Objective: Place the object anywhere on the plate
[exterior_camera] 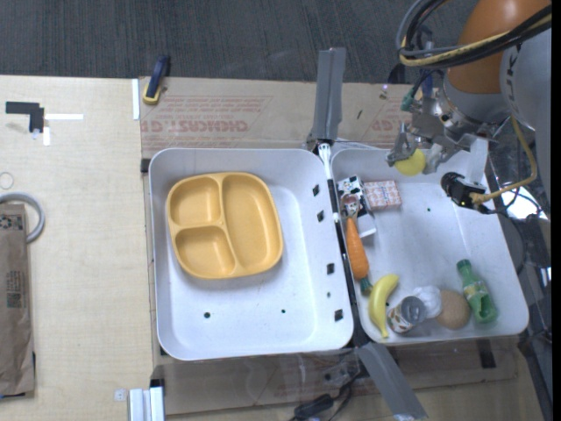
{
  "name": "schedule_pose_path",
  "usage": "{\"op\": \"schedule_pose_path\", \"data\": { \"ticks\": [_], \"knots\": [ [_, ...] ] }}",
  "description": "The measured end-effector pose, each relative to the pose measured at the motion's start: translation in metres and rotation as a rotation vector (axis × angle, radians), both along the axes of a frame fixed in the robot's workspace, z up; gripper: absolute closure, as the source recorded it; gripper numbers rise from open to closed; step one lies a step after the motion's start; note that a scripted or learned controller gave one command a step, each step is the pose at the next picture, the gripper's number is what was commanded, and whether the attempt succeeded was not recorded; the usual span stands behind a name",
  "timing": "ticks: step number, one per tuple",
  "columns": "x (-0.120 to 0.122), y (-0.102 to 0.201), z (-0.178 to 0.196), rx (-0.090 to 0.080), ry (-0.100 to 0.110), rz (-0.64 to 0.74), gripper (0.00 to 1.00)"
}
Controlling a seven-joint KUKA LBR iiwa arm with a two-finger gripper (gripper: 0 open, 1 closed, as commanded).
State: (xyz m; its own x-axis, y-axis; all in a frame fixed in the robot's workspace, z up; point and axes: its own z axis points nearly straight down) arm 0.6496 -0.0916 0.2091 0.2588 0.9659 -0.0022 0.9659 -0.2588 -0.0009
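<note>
- Your gripper (419,152) hangs over the far end of the right bin (491,235), just inside its far rim, with a small yellow object (410,162) clamped between its fingers.
- The yellow object sits above the bin floor, near the far left corner of that bin, well apart from the plate (225,224).
- Below and left of the gripper you have a pink packet (382,196) and a small printed carton (351,193), both close to the divider between the 2 bins.
- Along that divider lie a carrot (355,248) and a banana (380,302); the near end of the right bin is crowded with a can (407,312), a tan ball (452,309) and a green bottle (476,293).
- The middle floor of the right bin is bare, so you have open room there.
- The arm (495,38) comes in from the right, its orange band high over the far right corner, cables looping above it.
- The yellow plate, with 3 compartments, lies in the far left part of the left bin (245,323); white floor shows around it, widest on the near side.
</note>
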Motion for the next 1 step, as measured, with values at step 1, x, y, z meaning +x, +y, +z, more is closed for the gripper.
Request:
{"op": "schedule_pose_path", "data": {
  "ticks": [1],
  "knots": [
    [-0.0026, -0.0293, -0.0017, 0.000, 0.000, 0.170, 1.00]
  ]
}}
